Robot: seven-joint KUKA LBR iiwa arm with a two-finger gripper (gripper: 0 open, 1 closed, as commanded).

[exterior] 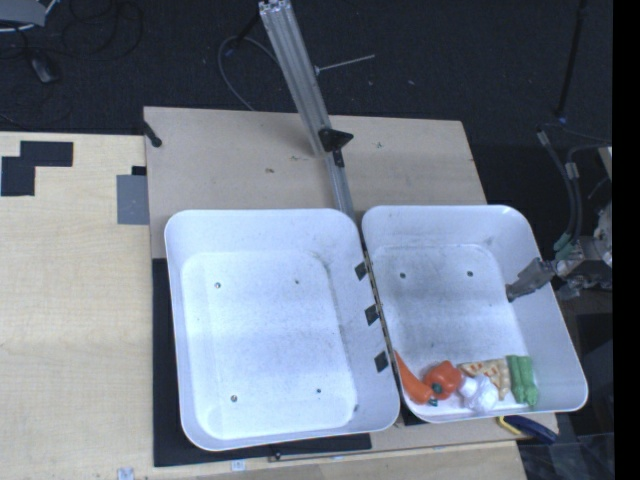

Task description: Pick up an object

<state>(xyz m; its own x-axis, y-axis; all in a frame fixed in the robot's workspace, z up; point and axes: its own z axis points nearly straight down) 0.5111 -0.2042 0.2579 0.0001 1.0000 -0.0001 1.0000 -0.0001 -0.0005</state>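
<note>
Not started: objects [470, 380] heaped in near corner of right bin [450, 223], none lifted. Hand [530, 280] at bin's right rim, well apart from heap, grip state unclear

Two white bins, left [262, 330] and right [460, 298], seen as smooth plastic, floors dulled by grey scuffing. Bench top [70, 298] rendered as pale matt wood laminate. Slanted rail [300, 78] read as ribbed bare metal, faint sheen. Orange item [444, 376] and green item [521, 378] look like smooth plastic.
</note>
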